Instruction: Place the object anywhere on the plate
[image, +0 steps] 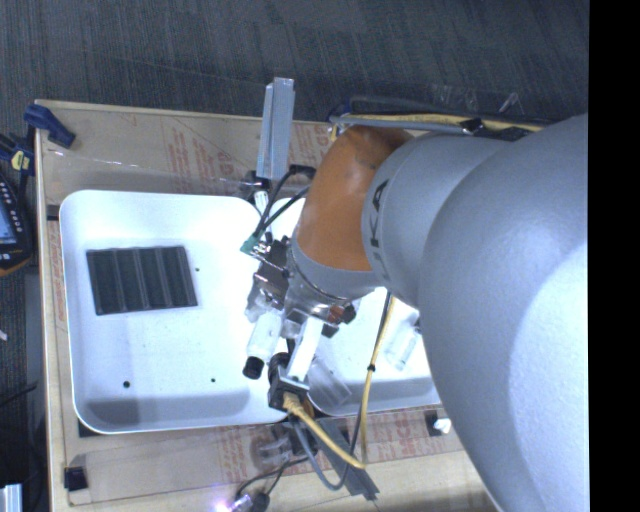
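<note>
1. Camera view: the grey arm (500, 300) fills the right half of the frame, and its orange band (340, 210) sits just above centre.
2. The gripper (275, 365) hangs low in the middle of the frame, over the right edge of the left bin (70, 300) and the gap beside the right bin (400, 395). It points toward the lower left.
3. From this angle I cannot tell whether the gripper is wide or narrow. Nothing is visibly caught in it.
4. A dark ribbed slab (140, 278) lies flat in the upper left part of the left bin, well apart from the gripper. It has 4 long grooves. It may be the task's thing or the plate, and I cannot tell which.
5. 3 small dark dots (127, 383) mark the white floor of the left bin.
6. The arm covers most of the right bin. A pale item (402, 345) lies in the visible strip, right of the gripper, too hidden to identify.
7. A yellow cable (365, 400) drops from the wrist across the right bin's near rim toward the bottom of the frame.
8. A grey metal post (275, 125) stands at the top centre, behind the left bin.
9. The wooden bench (150, 140) shows around both bins, and a blue clamp (48, 122) grips its upper left corner.
</note>
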